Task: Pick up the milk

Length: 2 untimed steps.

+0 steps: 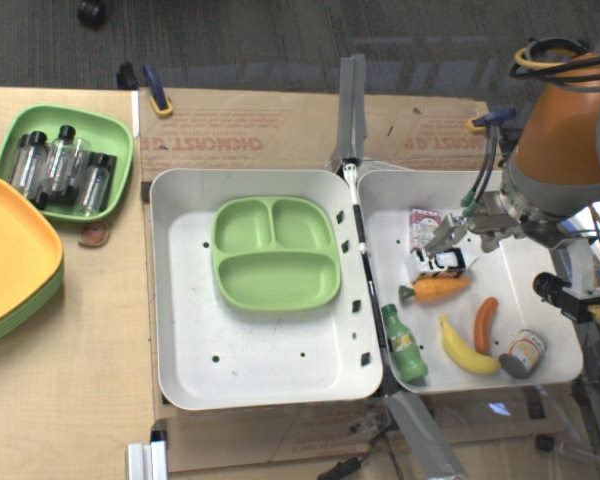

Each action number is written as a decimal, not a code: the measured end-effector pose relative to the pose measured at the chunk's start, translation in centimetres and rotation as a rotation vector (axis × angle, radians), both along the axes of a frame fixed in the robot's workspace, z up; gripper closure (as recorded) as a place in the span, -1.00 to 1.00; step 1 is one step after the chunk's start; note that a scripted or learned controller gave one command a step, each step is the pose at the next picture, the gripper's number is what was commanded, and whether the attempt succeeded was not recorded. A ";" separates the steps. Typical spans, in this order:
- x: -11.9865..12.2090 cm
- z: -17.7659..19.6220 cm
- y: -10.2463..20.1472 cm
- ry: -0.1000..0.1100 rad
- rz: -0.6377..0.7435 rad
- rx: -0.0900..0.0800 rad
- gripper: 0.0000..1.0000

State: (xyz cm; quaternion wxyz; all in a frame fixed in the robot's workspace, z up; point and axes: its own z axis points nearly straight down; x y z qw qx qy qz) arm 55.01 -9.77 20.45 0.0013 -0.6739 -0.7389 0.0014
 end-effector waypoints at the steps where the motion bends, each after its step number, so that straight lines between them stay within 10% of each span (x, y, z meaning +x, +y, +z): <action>1: 5.2 -1.4 4.8 -0.002 0.094 -0.001 -1.00; 2: 0.9 -5.5 -1.9 -0.001 0.101 0.000 -1.00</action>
